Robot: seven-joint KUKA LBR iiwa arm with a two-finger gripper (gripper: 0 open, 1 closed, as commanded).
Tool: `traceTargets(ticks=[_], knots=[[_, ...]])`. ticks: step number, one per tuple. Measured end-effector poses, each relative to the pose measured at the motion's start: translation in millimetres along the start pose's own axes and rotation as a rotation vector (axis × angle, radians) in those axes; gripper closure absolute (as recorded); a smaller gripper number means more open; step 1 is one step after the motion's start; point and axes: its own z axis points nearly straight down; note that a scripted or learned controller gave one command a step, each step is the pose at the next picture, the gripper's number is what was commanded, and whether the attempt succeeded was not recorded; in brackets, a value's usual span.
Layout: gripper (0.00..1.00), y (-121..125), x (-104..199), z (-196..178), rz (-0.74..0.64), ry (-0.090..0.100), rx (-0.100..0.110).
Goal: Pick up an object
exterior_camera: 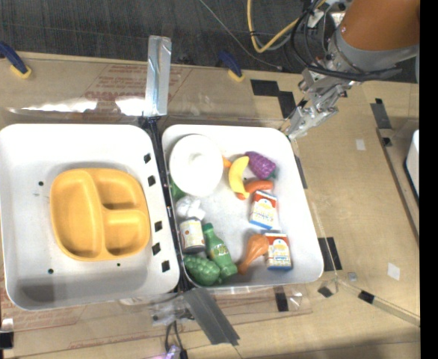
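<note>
The right bin (pixel 303 200) holds the things to pick from: a white bowl (pixel 196 164) upside down at its far left, a banana (pixel 238 175) just beside it, a bunch of purple grapes (pixel 261 164) next to the banana, and something orange (pixel 259 186) just below the grapes. Nearer the camera lie two small cartons (pixel 264 209) (pixel 278 250) (each white with a red top), a toy chicken leg (pixel 253 251), a green bottle (pixel 217 249), a small jar (pixel 192 235), a white crumpled thing (pixel 188 208) and a green lumpy vegetable (pixel 202 269) in the near corner. None of them is lifted. The gripper (pixel 297 124) hangs over the bin's far right corner, above the rim, apart from all the items; whether it is open or closed cannot be told. The left bin (pixel 10 200) carries a yellow divided tray (pixel 99 212). Both bins rest on the tabletop (pixel 353 200), with cables (pixel 279 21) trailing behind the arm (pixel 380 13).
</note>
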Motion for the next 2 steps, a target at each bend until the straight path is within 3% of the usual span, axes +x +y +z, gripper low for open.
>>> traceTargets(ticks=[1,2], knots=[[1.0,-0.5,-6.6,31.8,-0.243,-0.003,-0.007],[0.0,-0.3,-6.1,31.5,-0.242,-0.003,-0.007]])
